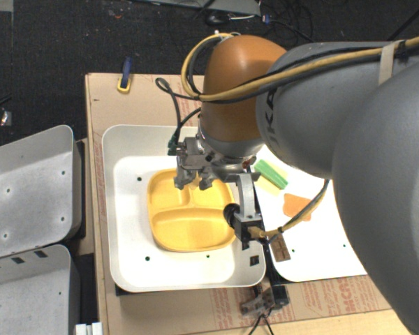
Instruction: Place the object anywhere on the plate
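While the fingers (190, 180) hover over the yellow plate (188, 222), their state cannot be told.

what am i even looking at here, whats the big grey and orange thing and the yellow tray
You are looking down at a slant from one fixed camera above a workbench. The big grey and orange shape is a robot arm reaching in from the right; it is close to the camera, so it looks huge. At its end is a gripper, the part that grabs things, hanging over the yellow plate. The plate has compartments and lies in the left white bin. In the right white bin lie a green block and an orange piece. The job is to put an object on the plate. I cannot tell from this angle whether the gripper holds anything.
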You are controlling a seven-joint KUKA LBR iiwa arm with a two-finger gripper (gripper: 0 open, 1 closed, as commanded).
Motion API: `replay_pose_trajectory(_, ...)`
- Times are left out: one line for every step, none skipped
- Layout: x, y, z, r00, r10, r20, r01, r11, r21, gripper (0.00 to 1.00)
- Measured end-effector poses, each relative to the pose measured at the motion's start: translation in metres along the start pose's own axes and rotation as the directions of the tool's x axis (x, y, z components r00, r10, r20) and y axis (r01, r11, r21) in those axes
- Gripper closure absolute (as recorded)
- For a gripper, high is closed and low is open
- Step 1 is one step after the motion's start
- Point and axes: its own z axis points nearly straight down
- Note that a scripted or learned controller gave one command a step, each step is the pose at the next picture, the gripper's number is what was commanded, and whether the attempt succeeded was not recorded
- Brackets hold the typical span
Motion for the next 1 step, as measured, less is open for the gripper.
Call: replay_pose_trajectory(-0.0032, 0.0011, -0.0003, 1.0, 0.006, 0.001, -0.006, 1.0, -0.001, 0.0)
